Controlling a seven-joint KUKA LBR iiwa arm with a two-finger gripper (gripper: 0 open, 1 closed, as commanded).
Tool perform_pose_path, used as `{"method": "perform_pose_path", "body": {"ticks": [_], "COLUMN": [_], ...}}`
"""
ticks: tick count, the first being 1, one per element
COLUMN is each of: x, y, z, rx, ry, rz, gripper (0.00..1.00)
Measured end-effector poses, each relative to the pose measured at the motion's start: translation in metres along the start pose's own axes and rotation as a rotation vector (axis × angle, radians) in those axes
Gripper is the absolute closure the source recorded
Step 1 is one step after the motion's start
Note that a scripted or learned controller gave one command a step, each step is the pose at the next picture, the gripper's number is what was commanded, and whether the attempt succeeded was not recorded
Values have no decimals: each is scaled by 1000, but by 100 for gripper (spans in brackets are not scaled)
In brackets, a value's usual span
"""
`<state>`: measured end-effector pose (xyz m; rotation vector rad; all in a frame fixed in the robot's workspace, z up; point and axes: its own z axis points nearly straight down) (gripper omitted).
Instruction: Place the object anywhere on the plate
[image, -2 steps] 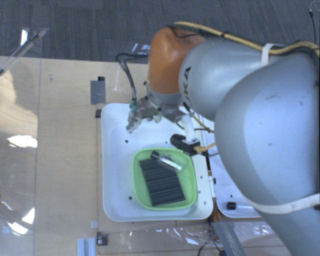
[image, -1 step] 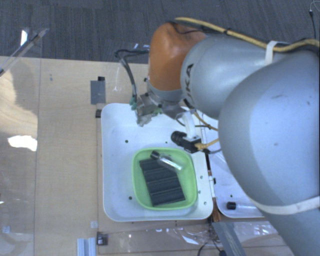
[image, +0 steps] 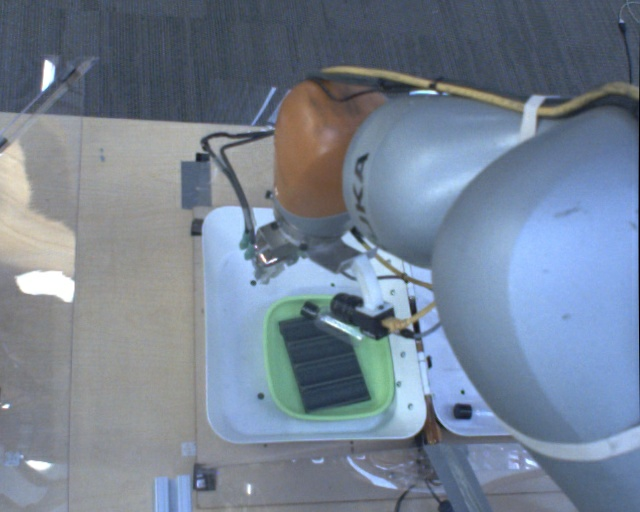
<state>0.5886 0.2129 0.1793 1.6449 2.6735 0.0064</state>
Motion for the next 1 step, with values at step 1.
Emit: {"method": "perform_pose_path", "body": {"ticks": [1], "x": [0], "y": [0], "z": [0], "rx": [0], "ry": [0], "rz": [0], "gripper": [0]}}
